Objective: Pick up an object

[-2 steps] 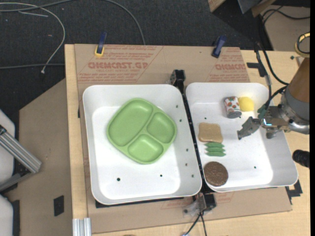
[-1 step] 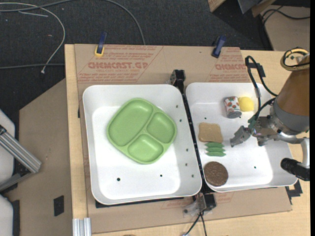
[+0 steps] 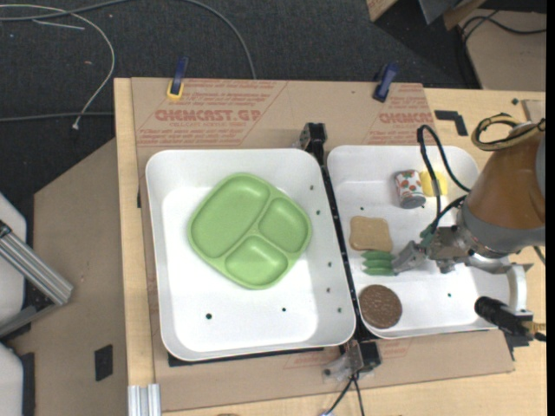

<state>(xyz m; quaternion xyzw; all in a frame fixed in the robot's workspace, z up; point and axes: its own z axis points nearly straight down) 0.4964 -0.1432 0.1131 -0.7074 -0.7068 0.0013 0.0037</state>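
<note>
Overhead, two shallow white bins sit side by side on the tabletop (image 3: 260,102). Left bin (image 3: 173,302): one green divided plate (image 3: 250,229) with three compartments, turned diagonally, its long axis running from upper left to lower right. Right bin (image 3: 451,315): a small printed can (image 3: 408,188) lying on its side beside a yellow piece (image 3: 433,184); a tan bread slice (image 3: 370,231); a green bean-like toy (image 3: 377,262), long axis roughly horizontal, just below the bread; a round brown patty (image 3: 380,305) near the front wall. Tool (image 3: 406,258) reaches in from the right, tip just beside the green toy; whether its fingers are parted or closed cannot be told.
</note>
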